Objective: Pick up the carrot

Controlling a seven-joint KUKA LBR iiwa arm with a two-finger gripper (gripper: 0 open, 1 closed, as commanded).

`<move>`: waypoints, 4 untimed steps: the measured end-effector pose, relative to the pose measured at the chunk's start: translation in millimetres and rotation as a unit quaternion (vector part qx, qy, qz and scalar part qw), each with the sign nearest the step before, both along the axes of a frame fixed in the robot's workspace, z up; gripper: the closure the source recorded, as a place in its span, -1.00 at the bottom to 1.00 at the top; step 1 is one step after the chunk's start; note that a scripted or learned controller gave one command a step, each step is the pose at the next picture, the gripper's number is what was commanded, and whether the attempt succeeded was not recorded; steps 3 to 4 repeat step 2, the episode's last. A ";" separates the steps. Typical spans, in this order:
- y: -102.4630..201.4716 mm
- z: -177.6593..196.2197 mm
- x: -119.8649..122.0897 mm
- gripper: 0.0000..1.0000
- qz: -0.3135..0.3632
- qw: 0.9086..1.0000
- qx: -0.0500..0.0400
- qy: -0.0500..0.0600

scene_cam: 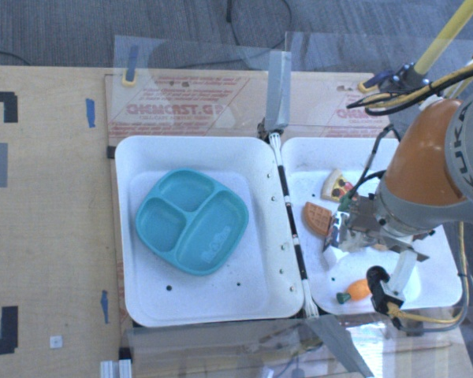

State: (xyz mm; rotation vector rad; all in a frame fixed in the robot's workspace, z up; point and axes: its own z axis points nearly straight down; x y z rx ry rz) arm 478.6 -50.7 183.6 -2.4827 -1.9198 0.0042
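Wooden bench, two white bins, arm over the right one.
Carrot (358, 290) lies near the right bin (441, 294) front rim, apart from the gripper (332, 235) hovering beside the waffle (318, 218); jaw state I cannot tell. It should shift toward the front rim, centre above the carrot, then descend straight.

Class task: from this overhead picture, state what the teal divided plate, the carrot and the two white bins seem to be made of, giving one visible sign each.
Teal divided plate: probably moulded plastic, smooth with a soft sheen and rounded compartment ridges.
Carrot: likely a plastic toy, uniformly bright orange with a green tip; too small to be sure.
White bins: seemingly thin formed plastic, matte white with rounded corners and raised rims.
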 end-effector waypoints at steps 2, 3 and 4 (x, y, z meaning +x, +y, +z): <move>10.1 0.0 0.1 1.00 -0.164 0.986 -0.001 -0.001; 10.1 0.0 0.1 1.00 -0.164 0.986 -0.001 -0.001; 10.1 0.0 0.1 1.00 -0.164 0.986 -0.001 -0.001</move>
